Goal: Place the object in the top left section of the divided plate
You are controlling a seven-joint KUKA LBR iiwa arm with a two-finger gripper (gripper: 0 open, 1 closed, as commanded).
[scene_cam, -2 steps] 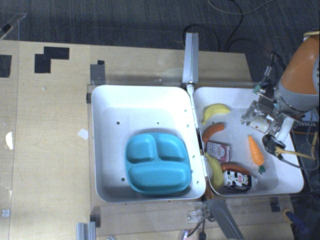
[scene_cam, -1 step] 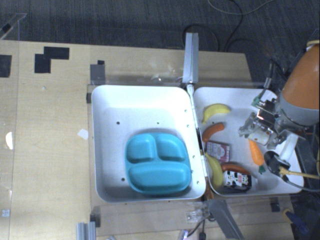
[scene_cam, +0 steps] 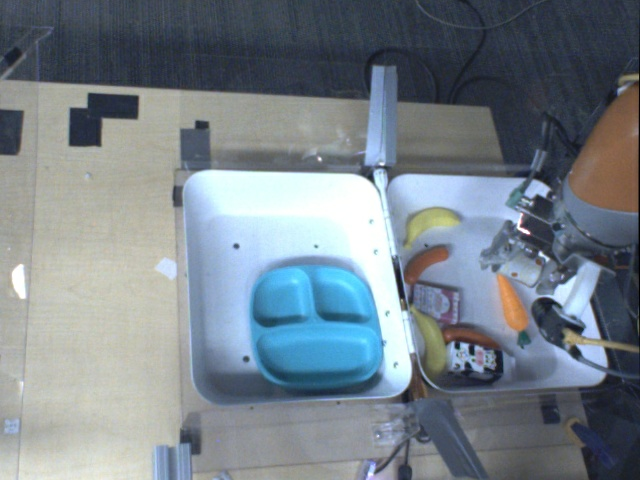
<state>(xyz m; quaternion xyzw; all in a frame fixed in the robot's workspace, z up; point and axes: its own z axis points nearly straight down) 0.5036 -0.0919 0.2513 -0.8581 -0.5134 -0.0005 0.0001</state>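
Note:
A blue divided plate (scene_cam: 318,326) lies in the left bin (scene_cam: 225,268), with two small sections at the back and one long section at the front. Its top left section (scene_cam: 283,296) holds nothing. My gripper (scene_cam: 508,251) hangs over the right bin (scene_cam: 470,196), near that bin's right side. An orange carrot (scene_cam: 512,303) lies just below and in front of the gripper. I see nothing held by the gripper.
The right bin also holds a yellow banana (scene_cam: 432,223), a red-orange sausage (scene_cam: 428,261), a maroon packet (scene_cam: 436,299), a second banana (scene_cam: 432,340), a red sausage (scene_cam: 472,336) and a black-and-white packet (scene_cam: 472,362). A metal post (scene_cam: 382,118) stands behind the divider between the bins.

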